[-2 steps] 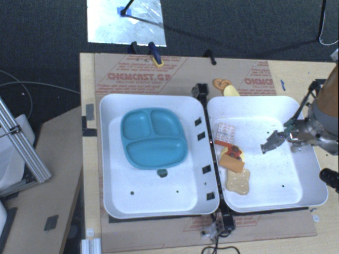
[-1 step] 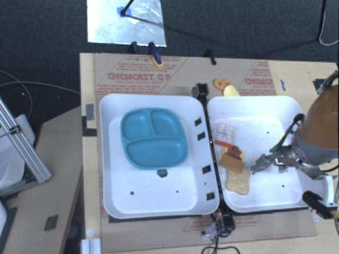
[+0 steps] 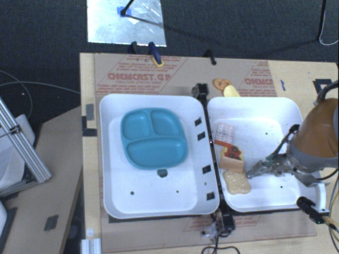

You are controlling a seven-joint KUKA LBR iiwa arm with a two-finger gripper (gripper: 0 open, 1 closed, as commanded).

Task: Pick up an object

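The claw [image 3: 253, 172] is low in the right bin [image 3: 275, 110], its tip just beside a pale flat piece [image 3: 236, 182] at the bin's near left; whether it is open or closed cannot be told. A brown block [image 3: 231, 163] lies just beyond. In the left bin [image 3: 111, 194] rests a blue divided plate [image 3: 153, 137].

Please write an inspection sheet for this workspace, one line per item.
Surface: bench bearing left bin and right bin.
Job's things: food pieces along right bin's left side.
Clutter: blue tray in left bin; yellow piece behind right bin.
Hand: hand low in right bin, beside the food; nothing seen held.
Cables: black cable on floor, top right.
Surroundings: dark carpet; foil sheet behind bench.
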